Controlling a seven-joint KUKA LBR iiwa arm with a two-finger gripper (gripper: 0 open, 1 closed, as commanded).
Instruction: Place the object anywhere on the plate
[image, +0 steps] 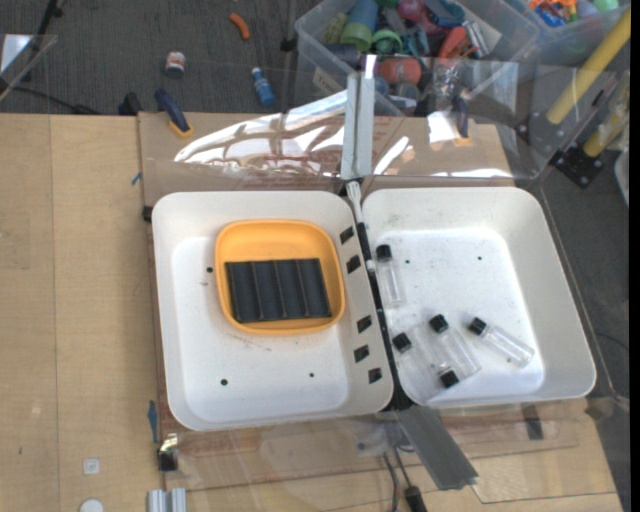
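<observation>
1. Take the orange, rounded-square plastic plate (280, 238) as your landmark. It sits flat in the left shallow white bin (190, 385), slightly towards the far side, with bare bin floor all round it.
2. A black rectangular block with parallel lengthwise ridges (276, 288) lies flat on the plate, inside its raised rim and touching nothing else. If that block is the task's object, you can judge the placing as already done: it rests square on the plate's floor, and the rim should stop it sliding off.
3. To the right of the plate, beyond the bins' shared wall, the right white bin (560, 300) holds several small clear vials with black caps. One (388, 276) lies nearest the plate, and two more (452, 352) (502, 341) lie farther right and nearer you.
4. The vials all lie on their sides. Being smooth, round and see-through, they would probably roll and be awkward to pinch if one of them is your object instead.
5. Whether the hand is wide, narrow or holding anything, you cannot tell.
6. The bench (70, 300) left of the plate is pale wood.
</observation>
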